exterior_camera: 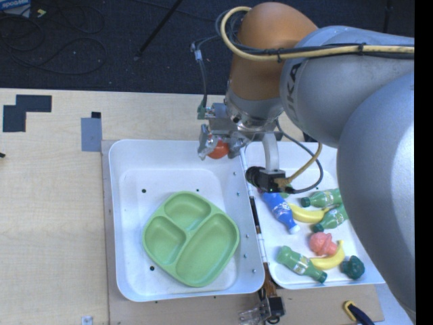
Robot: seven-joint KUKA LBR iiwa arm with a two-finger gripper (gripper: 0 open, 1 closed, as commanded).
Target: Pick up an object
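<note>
A: What is the small orange-red object (218, 151) doing up at the far rim of the left bin (128, 181)?

B: It sits between the fingers of the gripper (218, 149), which appear clamped on it from either side, so it looks held rather than resting. It hangs over the bin's back edge, near the wall that divides the two bins.

A: Why is it there and not among the other toys?

B: Most likely the arm (270, 53) is carrying it across, judging by the wrist standing above the divide. Whether the object is clear of the bin floor cannot be told from this slant.

A: And the green divided plate (191, 239)?

B: It lies flat in the near half of the left bin, well apart from the gripper, with its three compartments facing up.

A: What remains in the right bin (298, 283)?

B: A blue bottle (279, 210) just beside the divider, two bananas (306, 214), green bottles (300, 264), a pink piece (323, 242) and a dark green item (352, 268), crowded together. That crowding probably explains why one piece at the edge was chosen.

A: Any risk?

B: The grip looks shallow on a small, rounded thing; it could slip onto the table (47, 202).
</note>
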